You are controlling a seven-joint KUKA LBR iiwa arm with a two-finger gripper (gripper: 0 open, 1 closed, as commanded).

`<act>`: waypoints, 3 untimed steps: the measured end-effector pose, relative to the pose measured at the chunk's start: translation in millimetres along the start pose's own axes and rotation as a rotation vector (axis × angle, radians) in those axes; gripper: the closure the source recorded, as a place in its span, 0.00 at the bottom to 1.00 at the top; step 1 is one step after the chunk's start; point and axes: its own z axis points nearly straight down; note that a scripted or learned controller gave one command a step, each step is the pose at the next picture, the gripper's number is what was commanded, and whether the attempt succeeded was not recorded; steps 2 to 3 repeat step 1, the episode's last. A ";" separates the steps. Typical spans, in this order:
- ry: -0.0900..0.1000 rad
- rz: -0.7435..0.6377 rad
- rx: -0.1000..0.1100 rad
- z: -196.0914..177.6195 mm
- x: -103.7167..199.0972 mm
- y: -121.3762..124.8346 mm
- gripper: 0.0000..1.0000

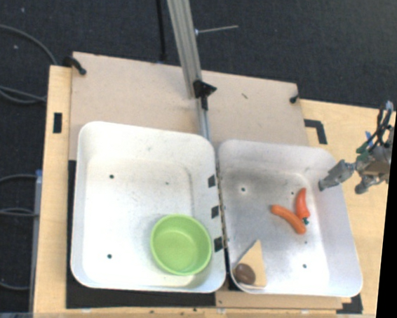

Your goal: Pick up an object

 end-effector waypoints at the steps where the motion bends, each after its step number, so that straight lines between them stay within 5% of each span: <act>1: 0.000 0.000 0.000 0.0 -0.1 0.0 0.00; 3: 0.000 0.000 0.000 0.0 -0.1 0.0 0.00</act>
